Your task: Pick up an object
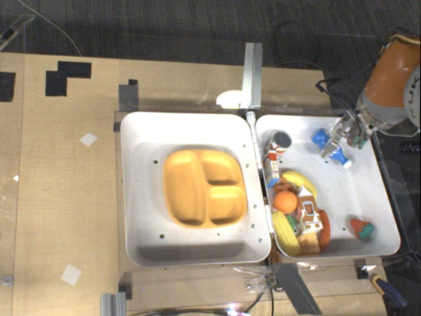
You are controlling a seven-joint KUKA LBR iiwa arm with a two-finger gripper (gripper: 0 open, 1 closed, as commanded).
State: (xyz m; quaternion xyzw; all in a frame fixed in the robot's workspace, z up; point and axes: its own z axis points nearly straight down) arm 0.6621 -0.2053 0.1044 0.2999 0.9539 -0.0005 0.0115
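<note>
My gripper (341, 139) hangs over the far part of the right bin (368, 196), reaching in from the right under the orange band of the arm. A small blue object (321, 139) lies right against it on its left side, and a blue and white piece (341, 157) shows just below it. Whether the blue object sits inside the gripper is hidden by the wrist. The other objects lie apart from the gripper, along the bin's left wall and front.
Against the right bin's left wall lie a dark round cap (281, 139), a red and white bottle (273, 158), a banana (299, 182), an orange (285, 201), corn (286, 230) and a red box (310, 214). A red and green toy (360, 228) lies front right. The left bin (141, 176) holds a yellow divided tray (204, 188).
</note>
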